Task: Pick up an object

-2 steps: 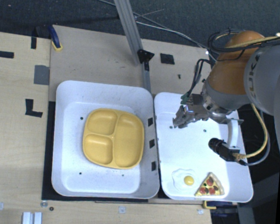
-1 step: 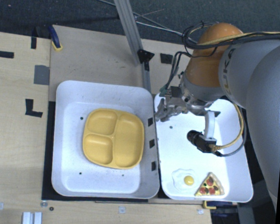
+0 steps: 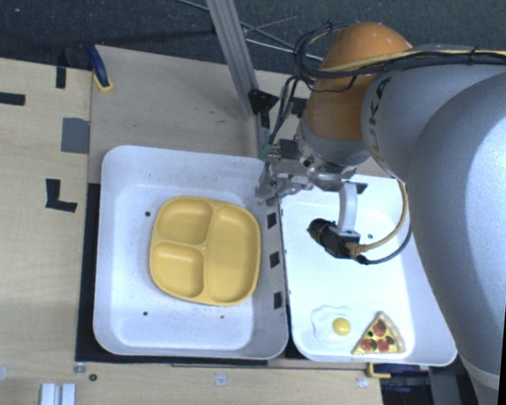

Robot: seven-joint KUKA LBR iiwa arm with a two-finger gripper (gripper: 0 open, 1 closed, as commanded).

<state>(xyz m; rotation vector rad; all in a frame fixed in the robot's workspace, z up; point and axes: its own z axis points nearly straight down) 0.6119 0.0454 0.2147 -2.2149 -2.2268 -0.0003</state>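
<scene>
Your arm (image 3: 435,161) reaches in from the right, its hand (image 3: 277,183) hanging over the far end of the wall shared by the two bins. You cannot tell from this angle how wide the hand stands or whether it holds or touches anything; metal parts and cables crowd that spot. A black cable (image 3: 343,240) with a dark plug loops down from the wrist over the right bin (image 3: 428,330).

Two shallow white bins sit side by side on your pale wooden tabletop (image 3: 17,246), both smooth plastic with rounded corners. The left bin (image 3: 117,318) holds one yellow plate (image 3: 204,249), a glossy rounded square divided into three compartments, lying flat near the bin's middle. The right bin holds two toy foods at its near end: one fried egg (image 3: 334,323), white with a yellow yolk, and just to its right one pizza slice (image 3: 381,335), triangular, with red topping. Egg and slice lie close together, well apart from the hand.
</scene>
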